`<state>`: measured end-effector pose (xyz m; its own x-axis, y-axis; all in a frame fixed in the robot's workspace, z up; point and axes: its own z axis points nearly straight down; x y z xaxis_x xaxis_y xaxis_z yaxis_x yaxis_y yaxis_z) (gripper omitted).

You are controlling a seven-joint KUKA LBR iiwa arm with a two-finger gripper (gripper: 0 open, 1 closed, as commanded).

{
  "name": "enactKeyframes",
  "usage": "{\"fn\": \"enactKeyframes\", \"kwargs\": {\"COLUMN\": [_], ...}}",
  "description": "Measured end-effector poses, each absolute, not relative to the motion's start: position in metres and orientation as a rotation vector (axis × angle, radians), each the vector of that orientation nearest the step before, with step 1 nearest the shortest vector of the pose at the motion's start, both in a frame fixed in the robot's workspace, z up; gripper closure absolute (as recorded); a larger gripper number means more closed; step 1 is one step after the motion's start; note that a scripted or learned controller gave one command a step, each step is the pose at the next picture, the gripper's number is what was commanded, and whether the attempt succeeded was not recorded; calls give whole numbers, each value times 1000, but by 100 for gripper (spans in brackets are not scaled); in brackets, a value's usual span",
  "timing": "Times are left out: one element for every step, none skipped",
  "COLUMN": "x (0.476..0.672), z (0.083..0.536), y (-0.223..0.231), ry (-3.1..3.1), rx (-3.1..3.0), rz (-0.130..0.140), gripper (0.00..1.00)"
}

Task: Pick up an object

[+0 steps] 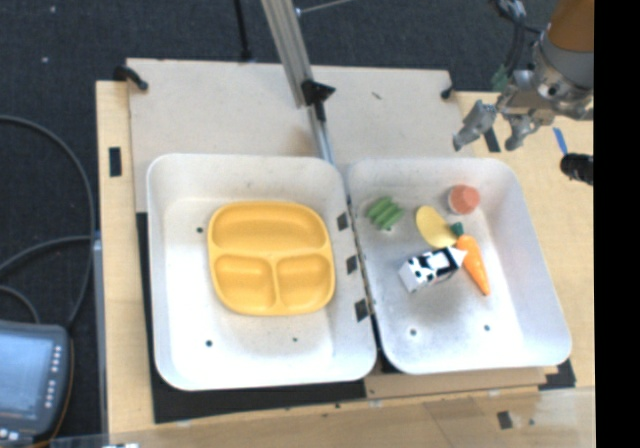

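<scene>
The right bin (530, 276) holds several small toys: a green ridged piece (383, 213), a yellow lemon-like piece (434, 226), a red round piece (463, 199), an orange carrot (474, 266) and a black-and-white cow-patterned block (430, 268). My gripper (494, 133) hangs above the bench just beyond the far edge of the right bin, up and right of the red piece. Its two fingers are spread apart with nothing between them.
The left bin (170, 336) holds a yellow three-compartment tray (270, 256). A slanted aluminium post (285, 26) rises from the bench behind the gap between the bins. A monitor (30, 376) sits at the lower left, off the bench.
</scene>
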<state>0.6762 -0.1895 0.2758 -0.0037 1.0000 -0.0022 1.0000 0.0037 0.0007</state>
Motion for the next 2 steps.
{"fn": "enactKeyframes", "kwargs": {"x": [676,672], "z": [276,214], "y": [-190,-186], "ry": [2224,2225], "rx": [2215,2220], "rz": [-4,-7], "gripper": [0,0]}}
